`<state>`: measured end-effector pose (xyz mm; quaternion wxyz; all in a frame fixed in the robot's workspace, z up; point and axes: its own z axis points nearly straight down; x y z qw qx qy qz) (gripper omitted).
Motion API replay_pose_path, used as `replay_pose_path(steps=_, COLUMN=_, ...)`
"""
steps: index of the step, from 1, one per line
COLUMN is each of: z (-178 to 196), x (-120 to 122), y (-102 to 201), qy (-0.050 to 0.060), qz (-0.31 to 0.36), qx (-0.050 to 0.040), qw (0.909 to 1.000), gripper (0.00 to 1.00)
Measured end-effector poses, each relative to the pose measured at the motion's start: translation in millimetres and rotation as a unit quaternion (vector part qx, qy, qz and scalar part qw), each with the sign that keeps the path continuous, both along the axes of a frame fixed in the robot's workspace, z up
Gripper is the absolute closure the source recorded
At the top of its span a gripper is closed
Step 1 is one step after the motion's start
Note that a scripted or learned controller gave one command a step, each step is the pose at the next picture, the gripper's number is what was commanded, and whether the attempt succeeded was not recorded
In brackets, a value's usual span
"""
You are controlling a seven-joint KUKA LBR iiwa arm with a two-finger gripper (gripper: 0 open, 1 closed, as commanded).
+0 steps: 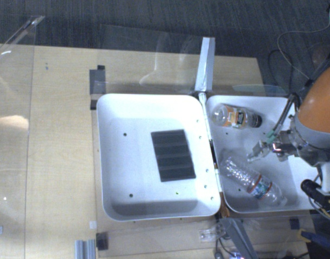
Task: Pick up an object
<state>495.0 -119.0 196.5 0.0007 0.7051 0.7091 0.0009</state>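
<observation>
Claw [262,147] hovers at frame right over my right bin [294,205]; finger state unreadable. Crumpled bottle [248,178] lies just below-left. Approach step; next, descend onto it.

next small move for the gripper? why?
Probably a short descent toward the crumpled clear bottle. The gripper sits over the right bin, just above that bottle's upper end, with nothing visibly between its fingers. The other bottle lies farther off, near the bin's far wall.
</observation>
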Motion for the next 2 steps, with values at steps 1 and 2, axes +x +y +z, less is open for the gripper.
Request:
replay_pose_path(steps=1, z=-84.2, x=7.6, y=13.2, qy=-0.002, qz=0.037, qx=-0.0004, qw=0.9993, gripper=0.00)
replay_pose_path(steps=2, z=-108.5, x=102.7, y=23.3, qy=-0.005, qz=0.123, qx=-0.0008, qw=0.9924, gripper=0.00)
